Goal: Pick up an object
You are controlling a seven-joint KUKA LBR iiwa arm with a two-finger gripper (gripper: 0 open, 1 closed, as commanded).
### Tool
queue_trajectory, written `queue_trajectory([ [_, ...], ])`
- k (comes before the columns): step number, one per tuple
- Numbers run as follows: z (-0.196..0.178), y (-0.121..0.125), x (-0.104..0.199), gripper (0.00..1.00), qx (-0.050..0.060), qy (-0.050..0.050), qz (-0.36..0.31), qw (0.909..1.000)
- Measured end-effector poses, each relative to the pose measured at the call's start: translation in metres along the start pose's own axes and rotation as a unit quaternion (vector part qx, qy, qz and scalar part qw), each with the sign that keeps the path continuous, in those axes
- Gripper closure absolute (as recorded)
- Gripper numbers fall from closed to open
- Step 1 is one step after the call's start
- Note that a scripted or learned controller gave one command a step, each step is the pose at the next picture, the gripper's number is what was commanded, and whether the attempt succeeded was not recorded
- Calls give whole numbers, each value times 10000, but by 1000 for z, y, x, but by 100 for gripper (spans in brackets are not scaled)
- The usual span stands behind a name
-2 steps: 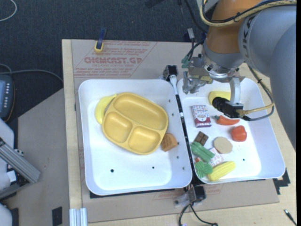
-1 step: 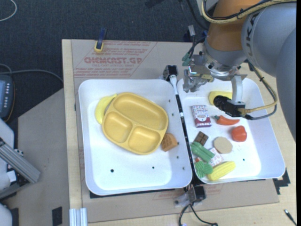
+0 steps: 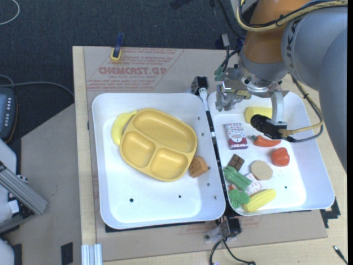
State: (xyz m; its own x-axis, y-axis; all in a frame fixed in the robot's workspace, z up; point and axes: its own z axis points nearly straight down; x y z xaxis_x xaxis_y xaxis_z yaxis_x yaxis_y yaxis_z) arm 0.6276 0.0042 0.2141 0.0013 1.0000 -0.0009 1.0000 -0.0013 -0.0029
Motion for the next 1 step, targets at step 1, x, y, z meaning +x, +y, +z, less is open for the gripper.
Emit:
queue_trajectory([
  [1,-2,2,4,100,-18,0,-9,10000],
])
